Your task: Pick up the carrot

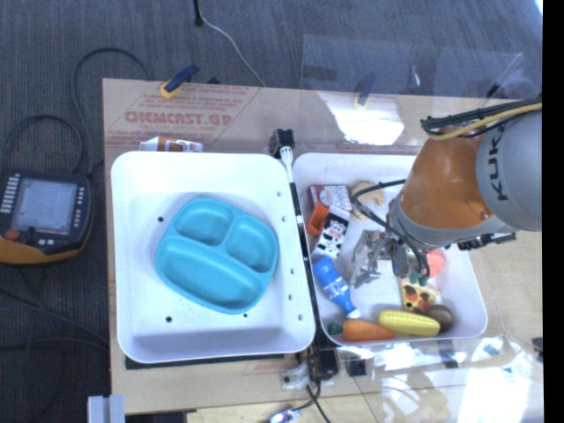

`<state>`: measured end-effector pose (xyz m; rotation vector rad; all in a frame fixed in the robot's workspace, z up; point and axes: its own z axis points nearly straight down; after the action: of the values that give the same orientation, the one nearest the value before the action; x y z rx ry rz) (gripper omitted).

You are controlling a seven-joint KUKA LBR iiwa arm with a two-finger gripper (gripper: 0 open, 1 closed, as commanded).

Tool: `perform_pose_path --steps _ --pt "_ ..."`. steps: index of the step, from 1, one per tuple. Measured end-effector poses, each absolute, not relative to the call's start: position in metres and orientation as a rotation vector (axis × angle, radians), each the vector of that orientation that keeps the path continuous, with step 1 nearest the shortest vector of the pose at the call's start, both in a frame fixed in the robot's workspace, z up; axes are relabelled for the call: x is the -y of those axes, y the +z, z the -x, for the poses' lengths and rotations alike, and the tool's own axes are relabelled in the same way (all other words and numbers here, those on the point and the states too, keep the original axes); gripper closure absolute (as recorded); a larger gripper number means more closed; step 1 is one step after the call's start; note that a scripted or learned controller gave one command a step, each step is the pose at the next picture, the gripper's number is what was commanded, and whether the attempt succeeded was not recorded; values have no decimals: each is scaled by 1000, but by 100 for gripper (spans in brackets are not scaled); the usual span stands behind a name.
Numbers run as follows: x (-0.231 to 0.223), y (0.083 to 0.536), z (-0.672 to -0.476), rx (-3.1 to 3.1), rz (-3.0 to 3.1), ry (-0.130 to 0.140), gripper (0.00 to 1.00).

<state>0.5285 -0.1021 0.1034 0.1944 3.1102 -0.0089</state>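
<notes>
The orange carrot (366,330) lies along the front wall of the right bin (471,276), its tip pointing left, touching a yellow corn cob (408,322) on its right. My gripper (389,263) hangs over the middle of that bin, behind the carrot and apart from it. Its fingers (365,263) stand open with nothing between them. The grey arm with its orange band (445,188) reaches in from the right and hides part of the bin's back.
Around the gripper lie a blue bottle (335,285), a pizza-slice toy (415,293), a brown item (441,317) and small packets (328,214). The left bin (132,192) holds a blue divided plate (218,252). A teach pendant (44,214) lies far left.
</notes>
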Motion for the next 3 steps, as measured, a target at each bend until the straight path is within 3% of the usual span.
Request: perform_pose_path --steps 1,2,3 --pt "-8 186 -503 -3135 45 5 100" --pt "-59 184 -512 -2962 1041 4 100" --pt "17 184 -520 -2869 1275 0 100"
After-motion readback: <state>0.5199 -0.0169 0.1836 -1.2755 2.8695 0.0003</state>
